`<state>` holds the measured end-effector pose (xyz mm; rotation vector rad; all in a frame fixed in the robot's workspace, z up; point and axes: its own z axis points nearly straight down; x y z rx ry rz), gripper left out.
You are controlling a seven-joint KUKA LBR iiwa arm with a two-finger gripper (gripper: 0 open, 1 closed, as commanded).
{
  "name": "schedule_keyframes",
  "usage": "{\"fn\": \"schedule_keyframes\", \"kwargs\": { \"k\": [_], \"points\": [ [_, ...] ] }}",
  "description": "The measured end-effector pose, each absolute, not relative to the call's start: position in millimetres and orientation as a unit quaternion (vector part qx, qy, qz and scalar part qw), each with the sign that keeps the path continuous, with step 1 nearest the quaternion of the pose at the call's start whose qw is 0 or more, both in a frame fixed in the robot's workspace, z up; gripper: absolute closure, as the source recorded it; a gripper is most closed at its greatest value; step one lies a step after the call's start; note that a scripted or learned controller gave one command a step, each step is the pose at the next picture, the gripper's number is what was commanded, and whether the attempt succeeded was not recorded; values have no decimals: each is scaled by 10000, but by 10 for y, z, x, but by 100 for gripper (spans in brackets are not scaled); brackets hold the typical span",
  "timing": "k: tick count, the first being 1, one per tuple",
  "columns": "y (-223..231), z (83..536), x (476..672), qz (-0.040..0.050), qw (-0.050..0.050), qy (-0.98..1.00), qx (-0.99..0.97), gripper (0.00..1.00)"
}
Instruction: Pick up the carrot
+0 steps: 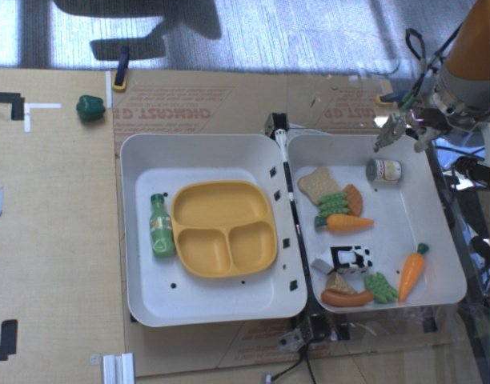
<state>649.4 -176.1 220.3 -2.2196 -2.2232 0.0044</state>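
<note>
Carrot (411,274) lies lower right of frame, in right bin (437,214), tilted, green top up, near bin's right wall; second carrot (349,223) mid-bin beside green leafy piece (334,205). Judgement: I should come straight down over body, fingers across narrow width, clear of wall. My tool (399,128) upper right, above bin's far edge near can (384,170), touching nothing, carrying nothing; how far open, cannot tell.

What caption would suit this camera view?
Gripper poised above right bin holding two carrots; yellow tray beside.
</note>
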Motion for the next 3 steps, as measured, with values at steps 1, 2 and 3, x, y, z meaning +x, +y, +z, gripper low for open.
{"fn": "schedule_keyframes", "kwargs": {
  "k": [1,2,3],
  "points": [
    [-2232,3701,6498,11,-31,-8096,-5869,0],
    [-2211,2668,5969,9,-13,-8562,-5166,0],
    [-2225,2416,4949,4,-16,-8859,-4639,0]
  ]
}}
